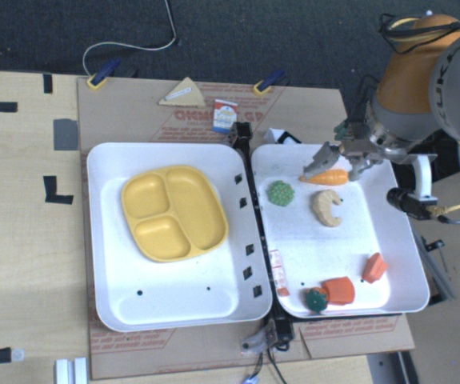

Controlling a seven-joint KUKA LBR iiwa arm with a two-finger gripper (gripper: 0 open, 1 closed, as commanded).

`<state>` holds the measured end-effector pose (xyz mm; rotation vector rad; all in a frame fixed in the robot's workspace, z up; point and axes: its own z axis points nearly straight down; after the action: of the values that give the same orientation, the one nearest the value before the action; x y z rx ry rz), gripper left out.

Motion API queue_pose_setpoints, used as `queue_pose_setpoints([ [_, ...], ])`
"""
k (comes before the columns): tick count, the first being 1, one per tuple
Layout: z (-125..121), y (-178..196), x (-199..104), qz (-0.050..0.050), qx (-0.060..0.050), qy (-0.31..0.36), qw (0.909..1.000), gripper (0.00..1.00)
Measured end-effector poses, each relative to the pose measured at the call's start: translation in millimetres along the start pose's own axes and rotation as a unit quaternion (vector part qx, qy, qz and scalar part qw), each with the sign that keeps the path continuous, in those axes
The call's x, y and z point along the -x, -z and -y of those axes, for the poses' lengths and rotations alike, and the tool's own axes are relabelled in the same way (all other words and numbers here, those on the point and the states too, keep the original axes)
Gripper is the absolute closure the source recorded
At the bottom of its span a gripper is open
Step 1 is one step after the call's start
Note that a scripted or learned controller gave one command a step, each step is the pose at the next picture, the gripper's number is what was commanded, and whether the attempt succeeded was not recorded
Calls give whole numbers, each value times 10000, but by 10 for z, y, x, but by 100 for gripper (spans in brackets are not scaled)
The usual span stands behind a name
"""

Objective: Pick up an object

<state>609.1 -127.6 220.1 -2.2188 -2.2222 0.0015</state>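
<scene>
My end effector [343, 160] sits over the right bin's [398, 238] far edge, just above the orange carrot [326, 178]; I cannot tell its state. I see a yellow divided plate [174, 213] in the left bin [106, 294]. The right bin holds a beige piece [327, 208], green ball [280, 193], and red blocks [339, 290] near its front edge.

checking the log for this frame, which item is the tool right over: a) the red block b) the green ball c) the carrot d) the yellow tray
c: the tool sits at the carrot near the back of the right bin, with the green ball off to the side.
</scene>
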Motion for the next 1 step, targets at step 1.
queue_pose_setpoints([
  [1,63,-1333,541,11,18,-6,10000,0],
])
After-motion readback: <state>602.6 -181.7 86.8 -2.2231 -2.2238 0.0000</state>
